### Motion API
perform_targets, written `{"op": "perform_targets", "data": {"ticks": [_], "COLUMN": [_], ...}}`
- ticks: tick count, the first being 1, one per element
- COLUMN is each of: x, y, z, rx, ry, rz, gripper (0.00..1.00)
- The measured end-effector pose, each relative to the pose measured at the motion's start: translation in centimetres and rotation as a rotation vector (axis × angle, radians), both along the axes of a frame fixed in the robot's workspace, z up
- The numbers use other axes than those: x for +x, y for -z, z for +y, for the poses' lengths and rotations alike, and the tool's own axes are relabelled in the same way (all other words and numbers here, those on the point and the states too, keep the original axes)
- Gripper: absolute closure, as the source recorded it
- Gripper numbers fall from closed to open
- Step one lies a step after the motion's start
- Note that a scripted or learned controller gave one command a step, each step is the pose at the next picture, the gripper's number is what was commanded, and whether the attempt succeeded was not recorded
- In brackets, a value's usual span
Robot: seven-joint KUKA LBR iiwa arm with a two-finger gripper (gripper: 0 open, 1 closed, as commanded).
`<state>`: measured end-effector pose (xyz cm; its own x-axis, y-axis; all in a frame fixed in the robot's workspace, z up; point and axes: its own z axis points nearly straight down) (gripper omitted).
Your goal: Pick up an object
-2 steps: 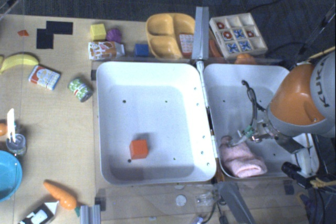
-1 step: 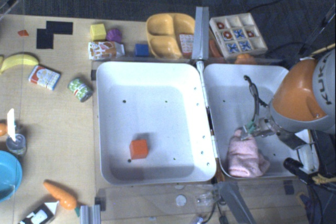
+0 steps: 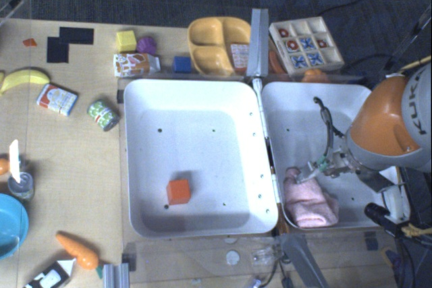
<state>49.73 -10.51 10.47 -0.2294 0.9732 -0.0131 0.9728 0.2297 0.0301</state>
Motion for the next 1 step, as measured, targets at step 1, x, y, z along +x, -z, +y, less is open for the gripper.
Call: {"op": "perform_targets", "data": {"ticks": [1], "x": [-0.3], "y": [1.23], "z": [1.31], "rx": [-0.002], "ry": [-0.083], "rz": [0.008], "gripper": [0.0]}}
